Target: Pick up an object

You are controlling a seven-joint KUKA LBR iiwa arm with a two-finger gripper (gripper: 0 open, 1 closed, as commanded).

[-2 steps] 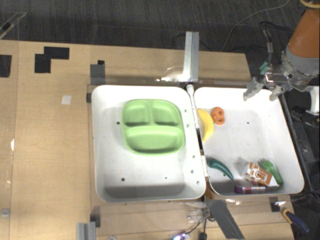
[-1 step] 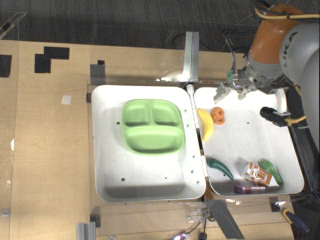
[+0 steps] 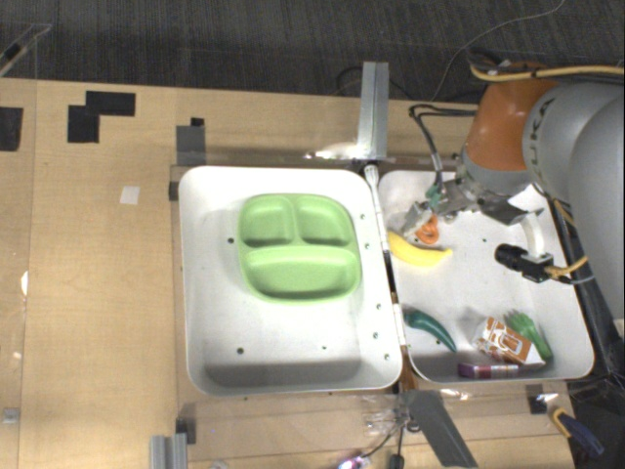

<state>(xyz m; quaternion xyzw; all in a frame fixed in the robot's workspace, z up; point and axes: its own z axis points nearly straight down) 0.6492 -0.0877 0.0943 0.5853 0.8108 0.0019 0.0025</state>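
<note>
My gripper (image 3: pixel 428 217) hangs low in the back left part of the right bin (image 3: pixel 566 306), reaching in from the grey arm with the orange band. Right at its tip sits a small orange object (image 3: pixel 426 232), touching or very close to it. A yellow banana (image 3: pixel 418 253) lies just in front of that, against the bin's left wall. Nearer the front lie a curved green object (image 3: pixel 431 327), an orange and white packet (image 3: pixel 502 340) with a green piece (image 3: pixel 533 333) beside it, and a purple marker (image 3: pixel 485 368).
The left bin (image 3: pixel 210 340) holds a green divided tray (image 3: pixel 296 245). A metal post (image 3: pixel 374 115) stands behind the wall between the bins. A black connector with cables (image 3: pixel 522 259) hangs over the right bin's right side.
</note>
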